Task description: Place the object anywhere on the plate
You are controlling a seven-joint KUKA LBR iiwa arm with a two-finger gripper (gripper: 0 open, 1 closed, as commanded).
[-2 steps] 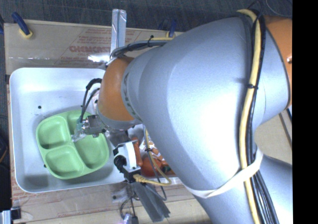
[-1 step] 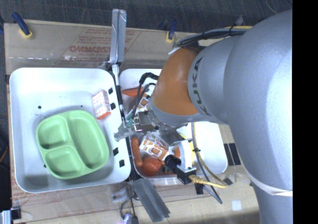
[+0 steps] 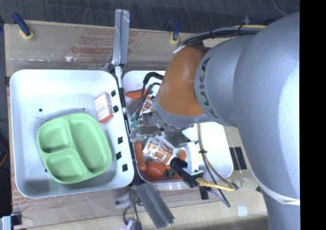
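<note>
A light green plate (image 3: 76,147) with three compartments lies in the left bin (image 3: 25,91), and nothing rests on it. A small orange and white packet (image 3: 103,107) sits in that bin just beyond the plate's far right corner. My gripper (image 3: 144,123) is low in the right bin (image 3: 216,147), close to the divider, with the orange wrist band right above it. Around it lies a heap of things: an orange and white packet (image 3: 157,151), a red rounded thing (image 3: 153,170) and an orange thing (image 3: 134,94). Most of that bin is hidden by the arm.
A dark divider (image 3: 122,122) with clips runs between the two bins. A grey metal bar (image 3: 121,35) stands at the back between them. Cardboard (image 3: 76,43) lines the bench behind the bins, held by blue clamps (image 3: 23,25).
</note>
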